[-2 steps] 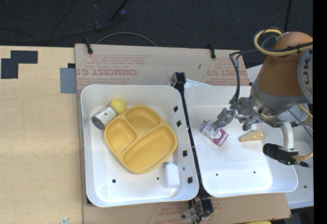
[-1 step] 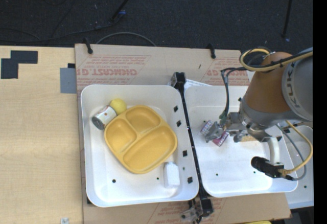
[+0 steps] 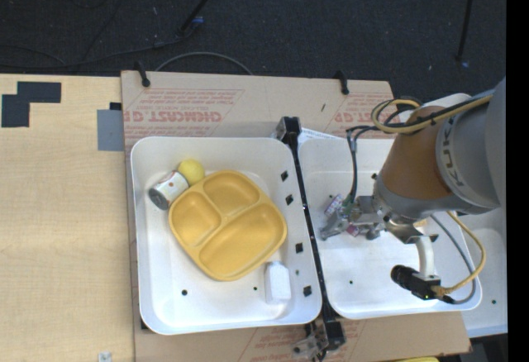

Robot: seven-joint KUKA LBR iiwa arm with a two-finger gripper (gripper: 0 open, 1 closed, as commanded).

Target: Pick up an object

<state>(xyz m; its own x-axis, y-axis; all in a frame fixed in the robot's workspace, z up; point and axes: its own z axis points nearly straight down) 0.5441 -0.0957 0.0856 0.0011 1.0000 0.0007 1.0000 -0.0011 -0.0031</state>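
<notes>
Two bins are set side by side on the bench [image 3: 58, 253], divided by a bar [image 3: 304, 220] that runs from back to front. In the left bin [image 3: 153, 286] a divided plate [image 3: 227, 224] is laid near the middle. A ball [image 3: 191, 170] is found just behind the plate's back left corner, and a small cup [image 3: 168, 189] is tipped on its side just left of the ball, beside the plate. A small bottle [image 3: 277, 283] is laid at the plate's front right, near the bar. The right bin [image 3: 364, 302] is entered from the right by the arm [image 3: 430, 166], and the end effector [image 3: 340, 218] is held over the bin's left part, near the bar.
</notes>
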